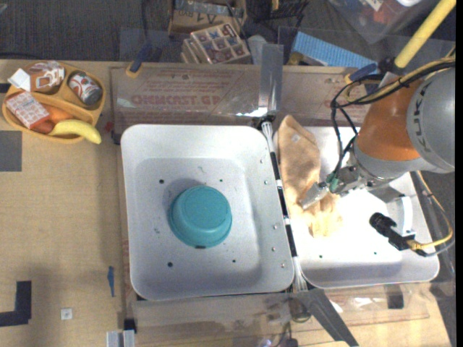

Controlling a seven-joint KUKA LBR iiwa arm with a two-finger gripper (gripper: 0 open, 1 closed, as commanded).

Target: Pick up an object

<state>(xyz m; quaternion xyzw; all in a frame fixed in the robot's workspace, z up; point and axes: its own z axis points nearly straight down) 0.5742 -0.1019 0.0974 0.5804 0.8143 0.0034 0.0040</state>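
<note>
A teal bowl (201,215) lies upside down in the middle of the left bin (145,150). A tan crumpled cloth (299,157) stretches along the left side of the right bin (362,262), from its back wall down to the bin's middle. My gripper (315,195) reaches in from the right and sits low over the lower part of the cloth, touching or nearly touching it. The cloth's lower end (324,223) pokes out below the gripper. The arm's orange band (387,139) is above the right bin's back half.
On the wooden bench at the far left stands a yellow tray (43,130) with a banana (77,129) and toy food. A plastic-covered board (188,96) runs behind the bins. Boxes and clutter lie beyond the bench.
</note>
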